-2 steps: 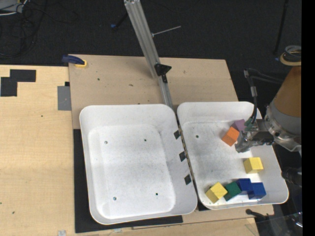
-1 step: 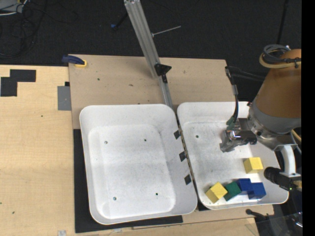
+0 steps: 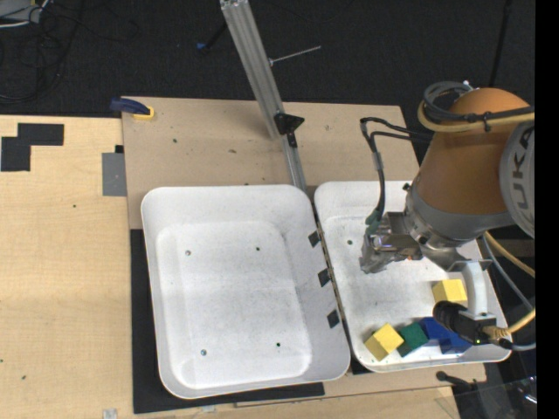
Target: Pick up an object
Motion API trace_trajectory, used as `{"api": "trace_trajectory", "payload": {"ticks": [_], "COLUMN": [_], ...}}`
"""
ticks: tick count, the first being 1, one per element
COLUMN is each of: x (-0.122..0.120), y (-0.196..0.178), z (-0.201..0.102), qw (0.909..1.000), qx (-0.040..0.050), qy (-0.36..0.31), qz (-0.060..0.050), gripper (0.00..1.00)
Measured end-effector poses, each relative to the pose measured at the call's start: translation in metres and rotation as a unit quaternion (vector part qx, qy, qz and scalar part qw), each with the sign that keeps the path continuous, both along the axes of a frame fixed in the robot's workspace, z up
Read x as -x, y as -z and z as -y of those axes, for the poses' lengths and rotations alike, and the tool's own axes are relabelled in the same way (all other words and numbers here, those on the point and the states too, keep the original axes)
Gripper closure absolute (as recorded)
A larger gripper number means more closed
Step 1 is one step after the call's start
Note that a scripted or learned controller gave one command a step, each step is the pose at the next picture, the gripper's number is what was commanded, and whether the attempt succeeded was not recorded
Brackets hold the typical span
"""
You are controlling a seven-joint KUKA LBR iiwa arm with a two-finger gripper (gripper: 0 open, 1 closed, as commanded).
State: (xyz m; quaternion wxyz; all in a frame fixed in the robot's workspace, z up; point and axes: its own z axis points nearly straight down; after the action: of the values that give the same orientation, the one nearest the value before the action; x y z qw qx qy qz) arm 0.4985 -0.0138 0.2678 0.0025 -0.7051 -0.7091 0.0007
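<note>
My gripper (image 3: 377, 256) hangs over the middle of the right bin (image 3: 349, 203), under the grey and orange arm. Nothing shows in its grasp. Along the bin's front edge lie a yellow block (image 3: 382, 341), a green block (image 3: 410, 337) and a blue block (image 3: 439, 333), close together. A second yellow block (image 3: 451, 291) sits further right, beside the wrist. All these blocks lie in front of and to the right of the gripper, apart from it.
The left bin (image 3: 175, 208) stands beside the right one, joined by black clips (image 3: 323, 277) along the shared edge. A slanted metal rail (image 3: 260, 68) rises behind the bins. A blue and yellow clamp (image 3: 133, 107) lies at the bench's far left corner.
</note>
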Motion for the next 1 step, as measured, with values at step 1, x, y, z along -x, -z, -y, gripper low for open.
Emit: {"api": "trace_trajectory", "payload": {"ticks": [1], "x": [0.0049], "y": [0.0021], "z": [-0.0476], "qw": [1.0000], "qx": [0.0000], "qy": [0.000], "qz": [-0.001], "gripper": [1.00]}}
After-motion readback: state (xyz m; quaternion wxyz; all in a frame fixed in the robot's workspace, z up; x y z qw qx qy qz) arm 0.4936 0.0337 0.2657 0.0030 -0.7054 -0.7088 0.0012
